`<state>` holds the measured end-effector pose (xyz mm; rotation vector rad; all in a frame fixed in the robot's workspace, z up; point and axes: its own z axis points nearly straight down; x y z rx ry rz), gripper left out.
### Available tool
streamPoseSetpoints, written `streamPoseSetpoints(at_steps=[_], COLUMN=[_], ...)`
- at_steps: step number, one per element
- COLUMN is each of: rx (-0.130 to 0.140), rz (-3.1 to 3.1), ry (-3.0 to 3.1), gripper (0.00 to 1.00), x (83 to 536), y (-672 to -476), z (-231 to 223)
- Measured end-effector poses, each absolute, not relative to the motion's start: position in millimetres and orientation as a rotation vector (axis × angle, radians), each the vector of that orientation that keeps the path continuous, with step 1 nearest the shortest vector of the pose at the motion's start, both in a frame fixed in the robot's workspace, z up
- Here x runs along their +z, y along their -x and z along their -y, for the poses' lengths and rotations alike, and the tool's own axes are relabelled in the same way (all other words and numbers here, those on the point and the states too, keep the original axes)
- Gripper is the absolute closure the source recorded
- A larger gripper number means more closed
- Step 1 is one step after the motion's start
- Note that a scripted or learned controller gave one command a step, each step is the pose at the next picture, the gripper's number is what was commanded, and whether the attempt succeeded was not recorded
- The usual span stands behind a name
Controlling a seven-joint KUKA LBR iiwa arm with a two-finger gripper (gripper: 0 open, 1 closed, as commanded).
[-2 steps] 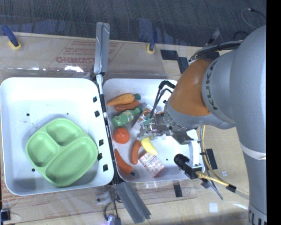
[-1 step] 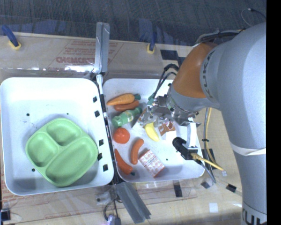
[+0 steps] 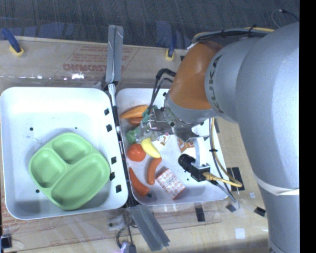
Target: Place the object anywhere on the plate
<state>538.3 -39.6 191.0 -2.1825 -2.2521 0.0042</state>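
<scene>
A green three-compartment plate [image 3: 68,169] lies in the left bin [image 3: 21,109], with nothing on it. The right bin [image 3: 210,194] holds toy food: a yellow banana [image 3: 150,147], a red tomato [image 3: 136,152], an orange sausage [image 3: 153,170], a carrot-like orange piece [image 3: 138,183], an orange bread-shaped piece [image 3: 134,112], a green item [image 3: 131,136] and a patterned packet [image 3: 171,183]. My gripper [image 3: 154,121] reaches down into the right bin, just above the banana and the green item. The wrist hides its tips.
A raised divider [image 3: 116,136] with black clips separates the two bins. The arm's bulk covers the right half of the right bin. A black connector with a yellow cable [image 3: 200,173] hangs over that bin. Cardboard lines the bench at the back.
</scene>
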Motion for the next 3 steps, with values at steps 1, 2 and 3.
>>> streamPoseSetpoints(at_steps=[1, 2, 3], rx=[0.001, 0.001, 0.005], rz=[2.493, 2.493, 2.455], ry=[1.909, 1.909, 1.955], gripper=[1.00, 0.00, 0.00], x=[191.3, 191.4, 190.9], y=[-545.6, -545.7, -475.6], z=[-47.2, -47.0, -83.3])
